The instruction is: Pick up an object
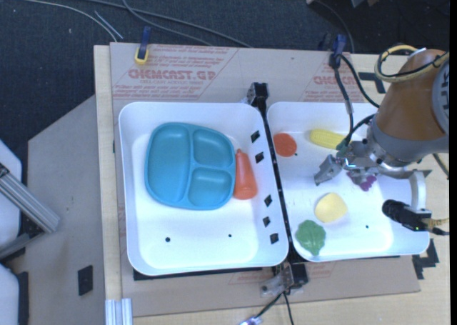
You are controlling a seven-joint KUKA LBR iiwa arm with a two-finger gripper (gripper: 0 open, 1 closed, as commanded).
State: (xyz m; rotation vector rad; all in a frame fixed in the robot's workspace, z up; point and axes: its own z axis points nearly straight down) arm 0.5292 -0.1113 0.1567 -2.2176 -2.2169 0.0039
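My gripper (328,171) hangs over the right bin (400,245), open, with nothing between its fingers. It sits between a yellow corn cob (325,138) further back and a pale yellow round fruit (330,208) nearer the front. An orange ball (285,145) lies to its left by the divider. A green leafy piece (310,236) rests at the bin's front left. A small purple thing (367,182) lies partly hidden under the wrist.
The left bin (143,245) holds a blue divided plate (191,166) with an orange carrot (244,176) along its right side. A black divider (268,173) runs between the bins. The arm (414,109) covers the right bin's back right.
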